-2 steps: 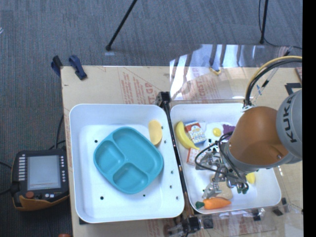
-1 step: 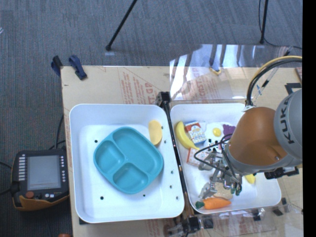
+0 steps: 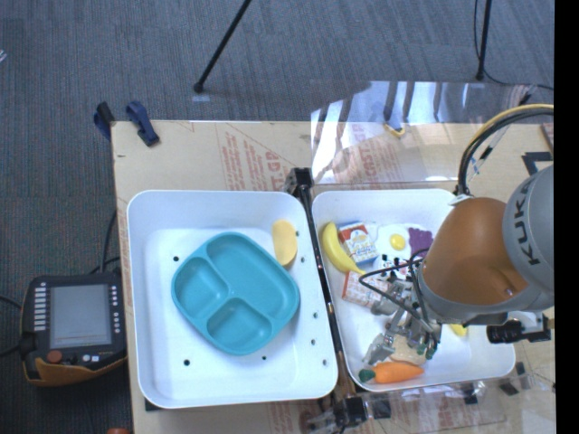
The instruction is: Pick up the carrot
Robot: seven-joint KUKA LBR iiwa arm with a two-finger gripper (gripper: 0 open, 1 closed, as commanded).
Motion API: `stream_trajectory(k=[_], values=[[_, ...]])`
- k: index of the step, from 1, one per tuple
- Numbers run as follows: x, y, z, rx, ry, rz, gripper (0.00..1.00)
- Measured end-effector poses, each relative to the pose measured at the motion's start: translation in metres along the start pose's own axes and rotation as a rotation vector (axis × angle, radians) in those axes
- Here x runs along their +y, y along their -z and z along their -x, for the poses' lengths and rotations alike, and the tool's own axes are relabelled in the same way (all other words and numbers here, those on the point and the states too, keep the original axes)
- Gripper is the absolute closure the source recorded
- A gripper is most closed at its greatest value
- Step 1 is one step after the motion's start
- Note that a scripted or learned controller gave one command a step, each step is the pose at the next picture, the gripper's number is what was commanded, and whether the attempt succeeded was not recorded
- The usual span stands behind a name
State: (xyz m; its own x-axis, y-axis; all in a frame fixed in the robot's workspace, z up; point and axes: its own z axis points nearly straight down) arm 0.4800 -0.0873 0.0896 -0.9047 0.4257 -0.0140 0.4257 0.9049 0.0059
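Left bin (image 3: 145, 242): you've got a blue divided plate (image 3: 235, 292) and a yellow piece (image 3: 285, 240) by its right wall. Right bin (image 3: 348, 369): banana (image 3: 335, 250), small carton (image 3: 359, 240), fried egg (image 3: 396, 240), purple item (image 3: 420, 239). Carrot (image 3: 395, 372) lies at the front edge, loose. Hand (image 3: 407, 340) sits just above it; can't tell if spread or pressed together.

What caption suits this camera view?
Gripper hovering just above the carrot at the right bin's front edge; blue plate in left bin.
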Motion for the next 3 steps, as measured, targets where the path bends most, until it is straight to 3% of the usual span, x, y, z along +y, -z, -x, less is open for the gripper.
stream_trajectory(k=[1,2,3], values=[[0.000,0.007,-0.002,0.006,0.006,-0.001,1.00],[0.110,0.103,0.024,0.002,-0.031,0.005,1.00],[0.104,0.097,0.021,0.015,-0.036,-0.006,0.00]])
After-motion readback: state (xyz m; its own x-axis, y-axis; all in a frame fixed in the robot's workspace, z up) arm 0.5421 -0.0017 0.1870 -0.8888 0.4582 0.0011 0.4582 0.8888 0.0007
